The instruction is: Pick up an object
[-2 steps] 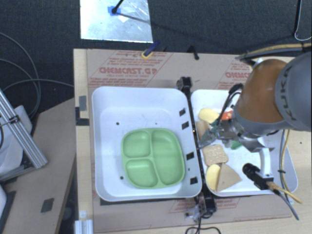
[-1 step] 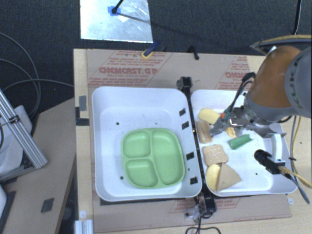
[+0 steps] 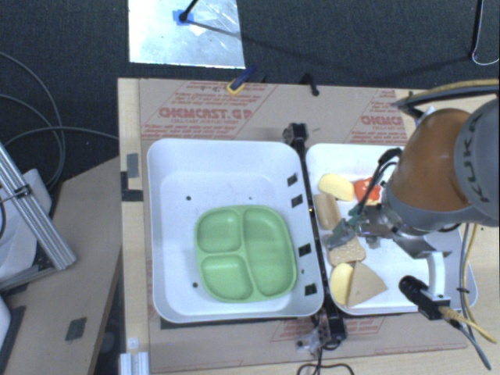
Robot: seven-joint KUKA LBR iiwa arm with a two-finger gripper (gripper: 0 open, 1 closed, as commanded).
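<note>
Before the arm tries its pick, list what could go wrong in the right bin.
1. The food pieces lie packed close: the tan cracker touches the wedge and the brown piece, so the tool may nudge or drag a neighbour.
2. The tool sits close to the divider between the bins, so a low approach could hit it.
3. The arm's body hides part of the red piece, so a pick there is hard to judge.

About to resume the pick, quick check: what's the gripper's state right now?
Gripper: cannot be told; it sits low in the right bin among the food pieces, above the cracker, with the arm hiding much of it.
</note>
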